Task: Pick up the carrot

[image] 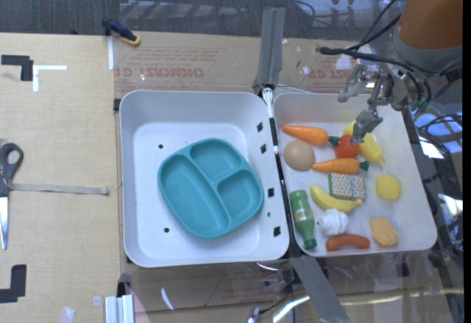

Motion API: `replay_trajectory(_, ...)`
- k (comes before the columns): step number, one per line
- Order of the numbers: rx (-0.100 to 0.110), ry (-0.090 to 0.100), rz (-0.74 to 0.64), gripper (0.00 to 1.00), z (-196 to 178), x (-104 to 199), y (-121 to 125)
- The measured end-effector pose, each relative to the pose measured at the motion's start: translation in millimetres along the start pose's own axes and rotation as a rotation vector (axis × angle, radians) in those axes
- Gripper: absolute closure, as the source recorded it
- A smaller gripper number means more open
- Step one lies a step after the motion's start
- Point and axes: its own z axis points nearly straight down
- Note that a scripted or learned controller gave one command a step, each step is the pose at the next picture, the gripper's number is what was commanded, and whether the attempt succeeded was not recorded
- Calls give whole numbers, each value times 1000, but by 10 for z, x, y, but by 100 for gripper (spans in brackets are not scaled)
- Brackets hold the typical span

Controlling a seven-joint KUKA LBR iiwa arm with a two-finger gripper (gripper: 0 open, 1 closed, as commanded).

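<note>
Two orange carrots lie in the right bin (419, 189). One carrot (305, 134) lies near the bin's far left corner with its green end pointing right. The other carrot (336, 165) lies just below it, near the bin's middle. My gripper (366, 125) hangs over the bin's far right part, right of the upper carrot and above a red toy vegetable (347, 146). It is apart from both carrots and nothing shows in its grasp.
The right bin also holds a beige egg-like ball (299, 155), a green bottle (302, 218), a banana (333, 200), a lemon (388, 186), a sausage (347, 242) and several other toys. The left bin (136, 167) holds a teal divided plate (211, 187).
</note>
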Motion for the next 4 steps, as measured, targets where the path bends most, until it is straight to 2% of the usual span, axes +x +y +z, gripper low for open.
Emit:
replay_trajectory(1,0,1,142,0,1076,107,76)
replay_trajectory(2,0,0,180,0,1519,147,221)
replay_trajectory(3,1,0,518,0,1512,-1,-13)
replay_trajectory(4,7,16,874,0,1520,-86,180)
